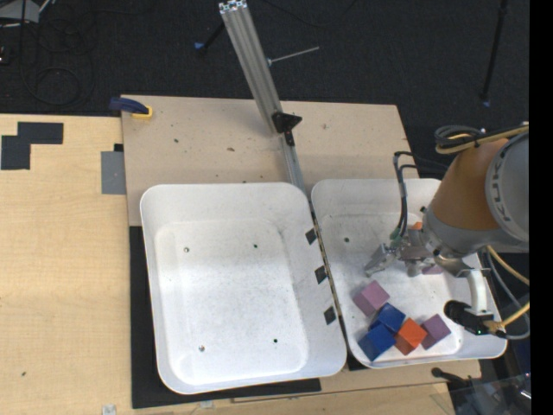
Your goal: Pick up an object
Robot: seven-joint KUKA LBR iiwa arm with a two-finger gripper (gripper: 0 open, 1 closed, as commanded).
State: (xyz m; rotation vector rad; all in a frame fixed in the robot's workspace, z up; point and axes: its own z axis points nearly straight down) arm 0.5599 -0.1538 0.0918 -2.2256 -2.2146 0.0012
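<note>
Nothing is lifted yet: the gripper (pixel 386 260) hangs over the right bin (pixel 346 201), its fingers seemingly spread apart and bare, though the view is small. The blocks lie just below it near the front corner: a pink block (pixel 372 297), 2 blue blocks (pixel 380 329), an orange block (pixel 409 335) and a purple block (pixel 435 328), packed touching, which crowds any grasp. The left bin (pixel 173 199) sits alongside.

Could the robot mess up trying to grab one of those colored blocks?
Maybe. The blocks sit bunched in the right bin's near corner: a purple block, blue blocks, an orange block and another purple one. They touch, so the gripper might push them apart instead of catching one. They are also close to the bin's rim, which could get bumped.
</note>
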